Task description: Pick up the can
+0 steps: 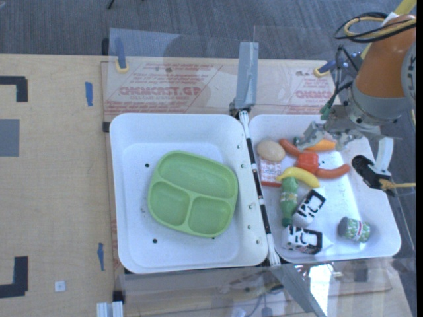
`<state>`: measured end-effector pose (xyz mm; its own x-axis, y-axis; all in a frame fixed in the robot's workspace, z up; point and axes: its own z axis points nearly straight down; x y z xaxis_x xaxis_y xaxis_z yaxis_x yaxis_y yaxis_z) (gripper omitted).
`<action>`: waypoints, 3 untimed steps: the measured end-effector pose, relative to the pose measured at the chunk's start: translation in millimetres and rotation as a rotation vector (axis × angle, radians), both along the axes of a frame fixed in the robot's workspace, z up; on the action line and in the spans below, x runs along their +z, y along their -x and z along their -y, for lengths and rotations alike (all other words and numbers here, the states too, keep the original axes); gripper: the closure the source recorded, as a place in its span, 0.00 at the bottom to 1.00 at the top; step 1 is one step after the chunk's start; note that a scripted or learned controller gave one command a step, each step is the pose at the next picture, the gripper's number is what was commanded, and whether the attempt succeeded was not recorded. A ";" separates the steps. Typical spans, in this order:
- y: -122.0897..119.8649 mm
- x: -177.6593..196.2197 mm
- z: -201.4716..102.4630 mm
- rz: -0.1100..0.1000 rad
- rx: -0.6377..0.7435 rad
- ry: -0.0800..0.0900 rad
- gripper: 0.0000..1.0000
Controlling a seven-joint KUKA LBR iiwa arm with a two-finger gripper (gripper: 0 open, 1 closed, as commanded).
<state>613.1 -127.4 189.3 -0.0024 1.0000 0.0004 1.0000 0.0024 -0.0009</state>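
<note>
- Camera view, left part of the frame: a pale wooden bench top (pixel 53 177) with a flat, matt grain, carrying black tape corner marks and short strips of blue tape.
- Left of centre: a shallow white plastic bin (pixel 129 137) with rounded corners and a smooth, slightly glossy floor.
- Lying flat in that bin: a light green plastic plate with three moulded compartments (pixel 192 193) and soft rounded edges.
- Right of centre: a second shallow white plastic bin (pixel 390 240), touching the first along a hinged-looking middle seam.
- Along the seam side of this bin: a beige rounded lump (pixel 271 150), with a white item with red print (pixel 269 172) just below it.
- Mid-bin: a curved yellow toy banana (pixel 299 175), a green bottle-shaped piece (pixel 289 200), a red block (pixel 308 162), a long red pepper shape (pixel 332 172), an orange carrot shape (pixel 322 146), and two black-and-white boxy objects (pixel 305 238).
- Lower right of this bin: the small cylindrical can with a green-and-white patterned wrap and a dull grey end (pixel 355 228), on its side, apart from the other pieces.
- Upper right: the grey metal gripper (pixel 322 137) sits over the carrot shape, well apart from the can; whether the claw is spread or pressed together cannot be told.
- Above it, the arm's smooth orange band (pixel 386 65).
</note>
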 end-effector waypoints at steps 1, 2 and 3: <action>42.2 -82.3 22.9 0.011 -0.518 -0.001 0.00; 91.7 -102.3 66.7 0.003 -0.650 -0.003 0.00; 91.8 -102.3 66.7 0.003 -0.650 -0.003 0.00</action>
